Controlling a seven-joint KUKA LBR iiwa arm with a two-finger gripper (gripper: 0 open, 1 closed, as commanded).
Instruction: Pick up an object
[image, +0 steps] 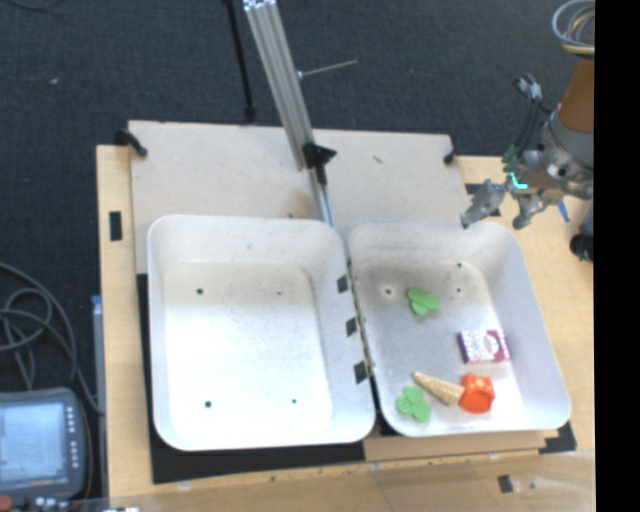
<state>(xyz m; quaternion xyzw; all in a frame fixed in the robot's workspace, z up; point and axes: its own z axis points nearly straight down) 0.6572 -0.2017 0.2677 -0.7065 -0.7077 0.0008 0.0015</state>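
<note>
Objects, namely two green pieces (424, 301), a purple packet (483, 346), a cone (436, 388) and an orange piece (477, 394), lie untouched in the right bin (530, 290); gripper (505, 205), spread and holding nothing, hovers above that bin's far right corner; picking remains undone.

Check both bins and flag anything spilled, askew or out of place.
Nothing stands out. Two green pieces, a purple packet, a cone and an orange piece all lie inside the right bin; nothing has spilled onto the bench.
</note>
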